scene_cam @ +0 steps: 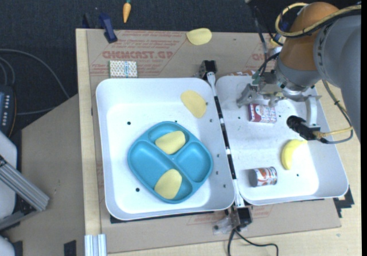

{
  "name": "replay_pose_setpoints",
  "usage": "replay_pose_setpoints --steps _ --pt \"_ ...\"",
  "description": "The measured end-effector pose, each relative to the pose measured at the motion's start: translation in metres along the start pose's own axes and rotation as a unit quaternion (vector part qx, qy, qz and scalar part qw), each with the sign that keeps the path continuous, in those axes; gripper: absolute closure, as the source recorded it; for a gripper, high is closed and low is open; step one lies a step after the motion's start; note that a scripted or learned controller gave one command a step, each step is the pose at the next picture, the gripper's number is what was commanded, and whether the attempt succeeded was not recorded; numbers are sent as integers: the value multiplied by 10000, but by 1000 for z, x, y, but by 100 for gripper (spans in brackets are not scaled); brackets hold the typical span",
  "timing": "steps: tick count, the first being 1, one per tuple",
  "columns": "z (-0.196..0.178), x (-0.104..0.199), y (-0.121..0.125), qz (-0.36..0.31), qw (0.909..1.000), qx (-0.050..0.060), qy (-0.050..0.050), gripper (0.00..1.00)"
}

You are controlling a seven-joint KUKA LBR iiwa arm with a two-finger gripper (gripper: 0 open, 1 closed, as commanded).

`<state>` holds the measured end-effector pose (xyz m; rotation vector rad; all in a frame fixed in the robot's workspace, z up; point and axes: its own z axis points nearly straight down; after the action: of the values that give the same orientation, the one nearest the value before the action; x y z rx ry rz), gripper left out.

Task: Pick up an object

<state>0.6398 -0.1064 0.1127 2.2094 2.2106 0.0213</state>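
Hovering over the far end of the right bin [327,183], our gripper [264,93] sits directly above a red-and-white carton [262,113]. We cannot tell from this slant whether the claw is spread or closed, and we see nothing held in it.

The carton looks like the likeliest target. It lies flat near the bin's far wall, just beside the divider between the bins. We judge that a descent here could land on the carton's top face instead of straddling it, pressing it down or skidding it toward the wall. If the claw comes down off-centre, it may clip one edge and spin the carton away.

Other candidates lie nearer us in the same bin: a lemon [291,152] toward the right side and a can [263,177] on its side near the front rim. Both are rounded, so we expect either could roll out of a pinch.

The left bin [114,134] holds a blue tray [198,160] with yellow pieces; those are well apart from the arm.
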Motion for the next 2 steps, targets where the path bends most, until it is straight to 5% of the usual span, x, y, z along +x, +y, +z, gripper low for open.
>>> replay_pose_setpoints --steps 1,2 --pt "29 -6 26 -4 10000 95 3 0" --pt "18 -6 28 -10 10000 76 -4 100"
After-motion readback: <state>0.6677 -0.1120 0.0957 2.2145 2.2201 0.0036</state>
